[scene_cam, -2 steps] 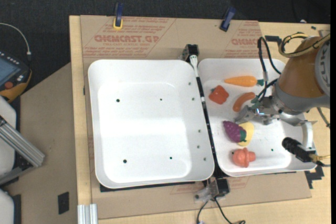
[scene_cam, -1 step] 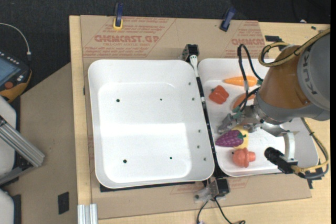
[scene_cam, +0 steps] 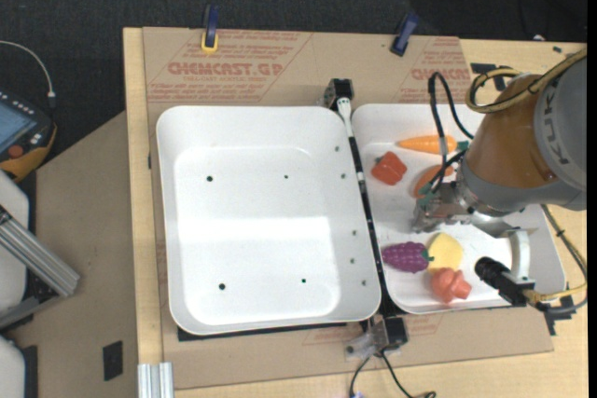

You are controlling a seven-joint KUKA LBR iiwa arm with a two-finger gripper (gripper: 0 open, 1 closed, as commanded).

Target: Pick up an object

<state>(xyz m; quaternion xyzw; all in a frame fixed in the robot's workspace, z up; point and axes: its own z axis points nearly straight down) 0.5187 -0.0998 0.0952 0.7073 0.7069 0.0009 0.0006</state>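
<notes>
The right bin (scene_cam: 396,294) holds several toy foods. An orange carrot (scene_cam: 425,144) lies at the back, with a red chunk (scene_cam: 389,169) just in front of it to the left. A purple grape bunch (scene_cam: 405,256), a yellow piece (scene_cam: 446,250) and a red-orange piece (scene_cam: 450,285) sit together near the front. My gripper (scene_cam: 430,216) hangs low over the middle of this bin, behind the grapes and the yellow piece. An orange-red item (scene_cam: 431,176) is partly hidden behind the wrist. Nothing shows between the gripper's tips.
The left bin (scene_cam: 187,144) lies beside the right one, the two parted by a dark divider (scene_cam: 358,182). My arm (scene_cam: 522,154) covers the right bin's right side. Brown cardboard (scene_cam: 270,61) surrounds both bins, with clamps at its far edge.
</notes>
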